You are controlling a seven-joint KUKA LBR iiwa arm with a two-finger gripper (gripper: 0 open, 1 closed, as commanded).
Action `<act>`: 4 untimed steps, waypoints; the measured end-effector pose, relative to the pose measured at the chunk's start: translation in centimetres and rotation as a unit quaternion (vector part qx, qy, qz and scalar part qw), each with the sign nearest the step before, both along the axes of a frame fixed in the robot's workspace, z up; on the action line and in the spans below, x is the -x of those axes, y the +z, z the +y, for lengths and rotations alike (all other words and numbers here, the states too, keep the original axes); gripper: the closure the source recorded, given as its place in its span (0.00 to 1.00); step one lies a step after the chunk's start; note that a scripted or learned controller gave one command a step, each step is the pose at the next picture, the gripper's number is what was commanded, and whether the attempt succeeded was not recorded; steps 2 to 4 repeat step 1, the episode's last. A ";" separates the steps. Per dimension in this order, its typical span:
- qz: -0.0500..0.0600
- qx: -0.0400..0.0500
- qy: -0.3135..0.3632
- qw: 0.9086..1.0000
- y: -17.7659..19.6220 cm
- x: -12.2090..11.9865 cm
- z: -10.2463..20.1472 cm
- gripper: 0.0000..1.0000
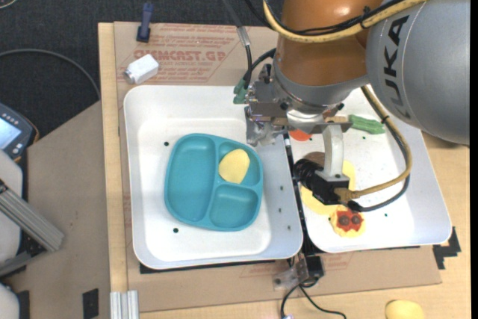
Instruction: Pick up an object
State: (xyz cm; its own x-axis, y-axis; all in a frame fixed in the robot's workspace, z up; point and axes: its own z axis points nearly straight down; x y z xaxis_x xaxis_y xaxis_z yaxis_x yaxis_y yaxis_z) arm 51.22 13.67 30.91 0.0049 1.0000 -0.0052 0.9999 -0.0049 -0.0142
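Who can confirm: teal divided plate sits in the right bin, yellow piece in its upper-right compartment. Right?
Wrong bin. The camera view shows the teal divided plate in the left bin, not the right. The yellow piece does lie in its upper-right compartment.

Left bin: teal divided plate, yellow piece in far right compartment. Right bin: green item at far side, yellow item bearing red piece at near side. Gripper over the bins' shared edge, near plate's far corner.
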 end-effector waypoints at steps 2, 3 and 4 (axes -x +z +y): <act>-0.014 -0.005 0.002 1.000 12.5 2.0 -1.7 1.00; -0.014 -0.005 0.002 1.000 12.5 2.0 -1.7 1.00; -0.014 -0.005 0.002 1.000 12.5 2.0 -1.7 1.00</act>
